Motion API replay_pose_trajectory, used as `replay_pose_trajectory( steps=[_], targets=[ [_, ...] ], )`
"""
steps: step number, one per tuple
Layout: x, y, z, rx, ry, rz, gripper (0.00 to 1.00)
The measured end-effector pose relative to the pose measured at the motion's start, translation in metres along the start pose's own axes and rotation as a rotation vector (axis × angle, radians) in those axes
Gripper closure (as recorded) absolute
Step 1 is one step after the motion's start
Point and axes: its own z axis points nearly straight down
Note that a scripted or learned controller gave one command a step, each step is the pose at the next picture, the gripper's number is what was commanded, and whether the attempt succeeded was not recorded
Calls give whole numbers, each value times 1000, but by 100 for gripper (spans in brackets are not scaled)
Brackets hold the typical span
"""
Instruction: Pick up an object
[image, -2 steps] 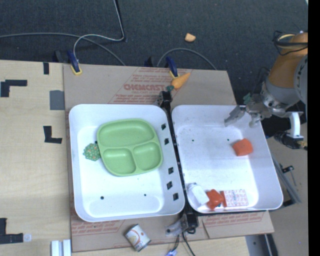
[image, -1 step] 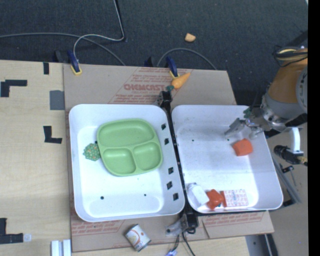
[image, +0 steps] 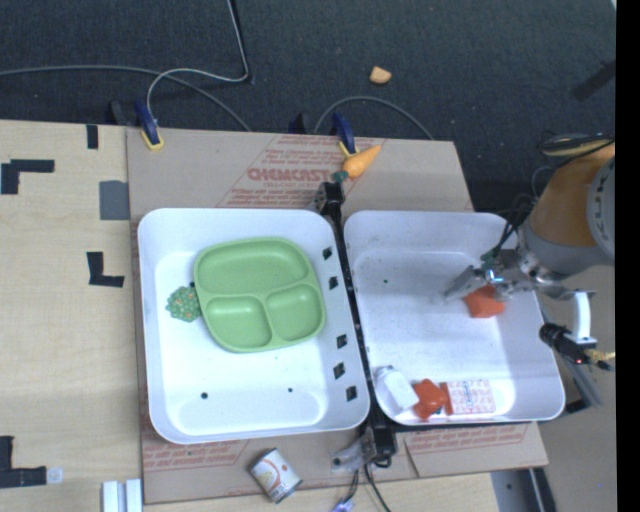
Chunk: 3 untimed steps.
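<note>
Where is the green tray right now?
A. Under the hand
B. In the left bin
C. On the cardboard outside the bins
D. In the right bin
B: the green tray lies inside the left bin, apart from the hand, which is over the right bin.
</note>
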Motion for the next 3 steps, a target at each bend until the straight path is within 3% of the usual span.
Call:
replay_pose_trajectory(
  steps=[1, 2, 3],
  targets=[
    [-1, 1, -12, -4, -2, 0, 100],
    [37, -42, -76, 20, 10, 0, 100],
    [11, -16, 4, 17, 8, 1, 100]
  ],
)
